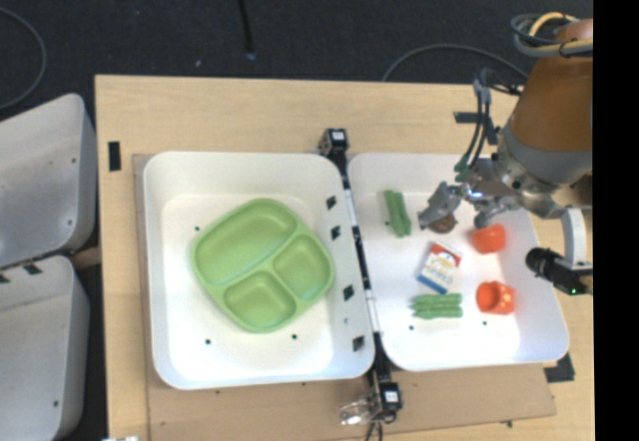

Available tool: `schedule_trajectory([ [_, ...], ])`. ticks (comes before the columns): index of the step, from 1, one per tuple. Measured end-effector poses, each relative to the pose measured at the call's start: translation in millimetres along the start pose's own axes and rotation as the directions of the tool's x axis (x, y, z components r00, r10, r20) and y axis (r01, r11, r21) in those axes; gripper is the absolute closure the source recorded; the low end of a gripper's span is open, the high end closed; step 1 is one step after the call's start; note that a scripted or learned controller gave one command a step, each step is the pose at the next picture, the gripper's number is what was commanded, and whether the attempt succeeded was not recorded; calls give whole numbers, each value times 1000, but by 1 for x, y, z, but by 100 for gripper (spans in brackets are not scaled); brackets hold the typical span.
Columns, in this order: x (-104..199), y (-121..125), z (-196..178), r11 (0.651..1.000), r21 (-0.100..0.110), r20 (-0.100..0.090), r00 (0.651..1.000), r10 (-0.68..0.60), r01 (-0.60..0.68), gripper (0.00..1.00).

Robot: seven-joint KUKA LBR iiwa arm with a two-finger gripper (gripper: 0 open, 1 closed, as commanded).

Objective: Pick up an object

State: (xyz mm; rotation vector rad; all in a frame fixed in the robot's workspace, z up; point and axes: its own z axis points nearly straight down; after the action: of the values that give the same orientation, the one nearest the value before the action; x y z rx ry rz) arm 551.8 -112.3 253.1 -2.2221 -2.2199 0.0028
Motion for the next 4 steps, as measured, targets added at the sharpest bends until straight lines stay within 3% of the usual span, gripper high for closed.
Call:
schedule_trajectory([
  [2,2,-7,119,1000,1,0,1000,3,-3,0],
  [3,1,-6,106,1000,-2,0,1000,11,-11,100],
  [4,-8,3,52,1000,-8,1,1000,7,-7,100],
])
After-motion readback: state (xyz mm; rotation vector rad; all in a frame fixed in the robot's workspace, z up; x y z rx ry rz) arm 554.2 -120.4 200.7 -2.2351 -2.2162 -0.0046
